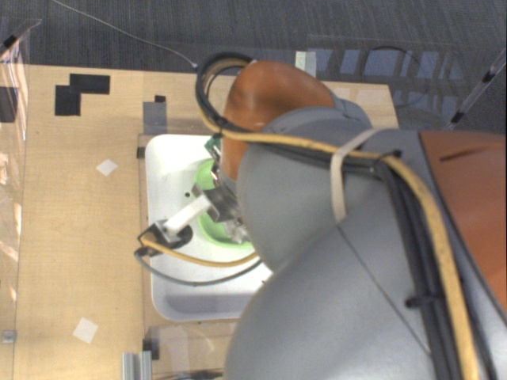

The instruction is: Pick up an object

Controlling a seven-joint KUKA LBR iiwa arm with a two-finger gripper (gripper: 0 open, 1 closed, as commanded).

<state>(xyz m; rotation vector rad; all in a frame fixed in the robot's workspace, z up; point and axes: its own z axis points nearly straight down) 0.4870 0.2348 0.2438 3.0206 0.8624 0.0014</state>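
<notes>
A bright green object [211, 223] lies in the white bin [170, 161], mostly hidden under my arm. A small dark green piece [212, 144] peeks out just above it at the arm's edge. My gripper [226, 207] hangs low over the green object, and just a bit of its metal body shows beneath the grey wrist. A white bracket with a black end [179, 220] sticks out to the left of it, over the bin floor. The bulk of the arm [341, 244] covers the bin's right part and whatever lies there.
A yellow and black cable [190, 258] loops from the bracket across the bin's lower half. The wooden bench [71, 236] stretches to the left with black markers [79, 92] and small white tags. A clear panel [12, 133] stands at the far left.
</notes>
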